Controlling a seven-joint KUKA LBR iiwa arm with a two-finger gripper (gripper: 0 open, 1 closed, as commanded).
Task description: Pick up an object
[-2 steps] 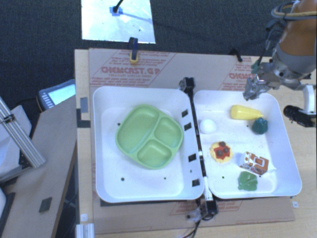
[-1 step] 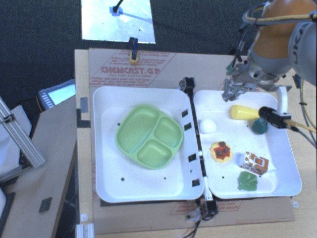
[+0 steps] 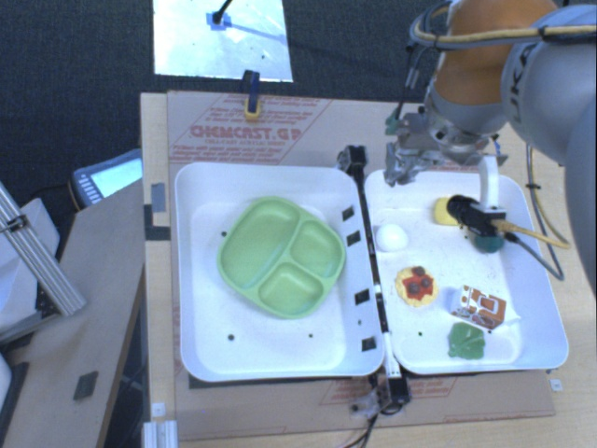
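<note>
The gripper (image 3: 399,172) hangs over the far left corner of the right bin (image 3: 546,339), with nothing seen in its grasp; whether it is apart or together I cannot tell from this angle. The nearest thing to take is the egg (image 3: 390,238), which lies by the bin's left wall, near the gripper and on its camera side, almost straight down the picture. It looks round, so no long axis matters; the move, as I judge it, is a short shift toward the near side, then down. The yellow piece (image 3: 445,211) lies to the gripper's right in the view, the pizza (image 3: 416,285) and box (image 3: 479,307) farther toward the near edge. A plate (image 3: 280,255) lies in the left bin (image 3: 201,343)
</note>
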